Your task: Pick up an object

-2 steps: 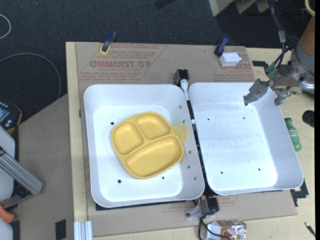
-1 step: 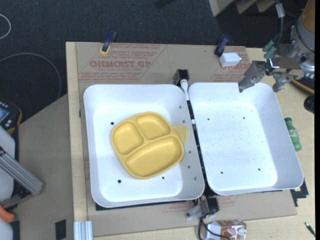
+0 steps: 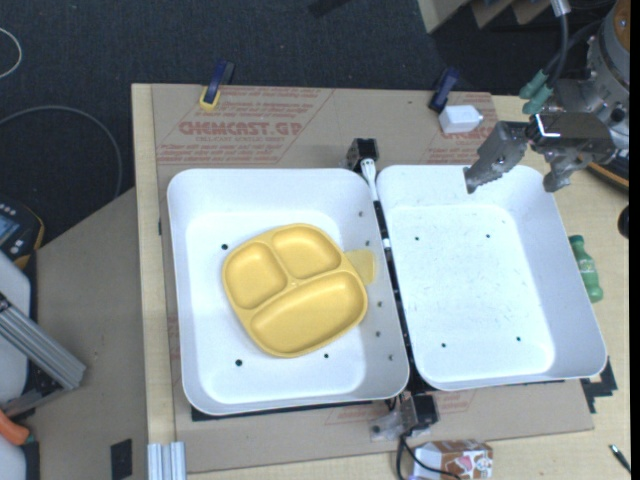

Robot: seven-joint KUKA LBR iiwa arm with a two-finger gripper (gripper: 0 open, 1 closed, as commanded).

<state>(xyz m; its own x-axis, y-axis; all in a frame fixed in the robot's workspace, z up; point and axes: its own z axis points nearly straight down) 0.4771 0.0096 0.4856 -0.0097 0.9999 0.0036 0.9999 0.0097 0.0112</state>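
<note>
Camera view, desk seen from above at a slant.

Left bin [image 3: 190,298]: shallow, white, on the left half of the desk. Holds one yellow divided plate [image 3: 294,288] with three compartments, lying flat near the bin's middle, tilted a little against the bin's edges. A small yellow piece [image 3: 362,264] lies just beside the plate's right rim, close to the bin's right wall.

Right bin [image 3: 500,278]: shallow, white, just beside the left bin.

Gripper [image 3: 520,171]: at the right bin's far right corner, above its rim, well apart from the plate. Fingers [image 3: 490,163] spread open, nothing between them.

Desk [image 3: 300,118]: cardboard-covered surface; a small white block [image 3: 460,119] near the far edge.
</note>
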